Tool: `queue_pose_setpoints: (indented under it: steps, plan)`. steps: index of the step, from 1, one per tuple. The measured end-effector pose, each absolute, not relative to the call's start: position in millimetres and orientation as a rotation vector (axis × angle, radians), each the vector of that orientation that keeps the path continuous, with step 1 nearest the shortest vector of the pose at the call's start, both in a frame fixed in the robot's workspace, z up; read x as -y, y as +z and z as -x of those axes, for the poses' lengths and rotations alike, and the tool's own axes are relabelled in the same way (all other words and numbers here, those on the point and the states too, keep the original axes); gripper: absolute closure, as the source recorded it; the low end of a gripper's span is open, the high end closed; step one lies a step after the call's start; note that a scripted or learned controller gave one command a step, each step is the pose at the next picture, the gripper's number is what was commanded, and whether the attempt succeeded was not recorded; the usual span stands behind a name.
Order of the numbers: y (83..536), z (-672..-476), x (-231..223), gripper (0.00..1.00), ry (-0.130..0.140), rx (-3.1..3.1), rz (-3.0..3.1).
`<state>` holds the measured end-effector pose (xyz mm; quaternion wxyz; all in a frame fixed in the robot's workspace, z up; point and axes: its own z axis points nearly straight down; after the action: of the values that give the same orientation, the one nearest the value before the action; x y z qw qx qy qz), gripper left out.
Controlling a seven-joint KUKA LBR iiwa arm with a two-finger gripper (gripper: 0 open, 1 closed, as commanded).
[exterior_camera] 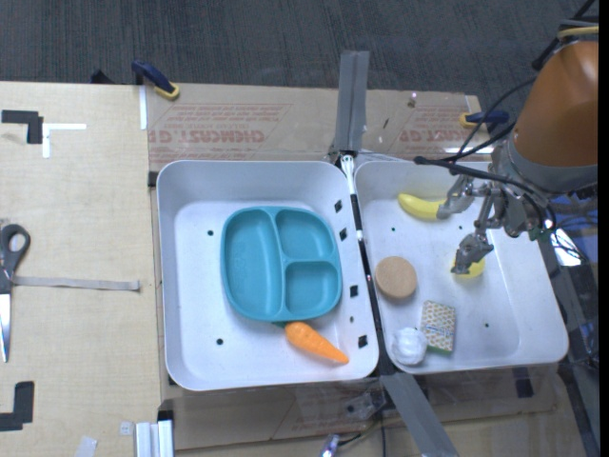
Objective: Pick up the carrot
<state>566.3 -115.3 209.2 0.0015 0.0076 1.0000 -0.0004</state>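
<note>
Carrot (316, 343) well apart from gripper (471, 254)

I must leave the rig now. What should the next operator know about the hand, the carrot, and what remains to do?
Hand: low over the right bin, beside a small yellow item; whether it grips anything cannot be told.
Carrot: lying in the left bin, at its front, just below the teal divided plate. Not touched by the hand.
Done: nothing yet.
Left: move the arm across to the left bin, grasp the carrot, and lift it.
</note>
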Motion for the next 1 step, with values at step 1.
queue_pose_setpoints:
  steps: [1]
  plan:
    - [150.5,-518.7,93.0,0.0,0.0,-3.136,-0.139]
